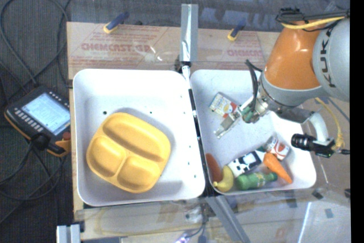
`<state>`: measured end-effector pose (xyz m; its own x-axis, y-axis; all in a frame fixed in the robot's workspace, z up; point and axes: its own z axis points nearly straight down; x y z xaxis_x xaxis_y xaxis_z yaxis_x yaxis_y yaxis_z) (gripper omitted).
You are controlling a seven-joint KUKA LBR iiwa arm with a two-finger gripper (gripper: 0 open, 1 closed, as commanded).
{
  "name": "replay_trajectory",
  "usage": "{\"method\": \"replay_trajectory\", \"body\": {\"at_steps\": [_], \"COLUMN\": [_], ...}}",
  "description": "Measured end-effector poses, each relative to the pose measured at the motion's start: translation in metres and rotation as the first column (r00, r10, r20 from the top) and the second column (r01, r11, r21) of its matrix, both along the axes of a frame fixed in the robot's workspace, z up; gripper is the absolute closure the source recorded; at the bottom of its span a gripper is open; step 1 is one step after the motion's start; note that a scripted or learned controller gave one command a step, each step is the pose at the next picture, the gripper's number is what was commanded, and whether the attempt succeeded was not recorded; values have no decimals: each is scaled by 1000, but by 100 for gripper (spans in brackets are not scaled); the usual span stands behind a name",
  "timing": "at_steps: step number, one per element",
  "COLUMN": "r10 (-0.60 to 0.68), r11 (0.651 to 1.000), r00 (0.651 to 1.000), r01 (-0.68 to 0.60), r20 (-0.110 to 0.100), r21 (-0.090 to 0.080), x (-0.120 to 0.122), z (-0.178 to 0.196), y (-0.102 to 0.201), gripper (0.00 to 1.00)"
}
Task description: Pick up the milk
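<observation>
Right bin: claw beside milk

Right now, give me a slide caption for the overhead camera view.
KUKA arm's gripper hovers in the right bin near a small carton; yellow tray fills the left bin.

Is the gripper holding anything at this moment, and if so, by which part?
Nothing is held. The gripper hangs over bare floor of the right bin, jaws open, just below a small carton. The cow-patterned milk lies apart, near the bin's front.

Arm — cropped at right edge
</observation>
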<state>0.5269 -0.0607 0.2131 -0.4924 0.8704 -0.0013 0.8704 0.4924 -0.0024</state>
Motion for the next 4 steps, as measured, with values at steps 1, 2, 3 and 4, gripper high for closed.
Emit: {"method": "replay_trajectory", "body": {"at_steps": [1,2,3,4], "r10": [72,72,84,84], "r11": [997,997,996,996], "r00": [997,997,996,996], "r01": [-72,-72,-84,-84], "r20": [3,2,-2,-2], "r21": [0,3,2,2], "x": [-36,-37,-44,-44], "z": [-119,-112,-31,-31], "y": [-38,-36,12,12], "gripper": [0,100,100,0]}}
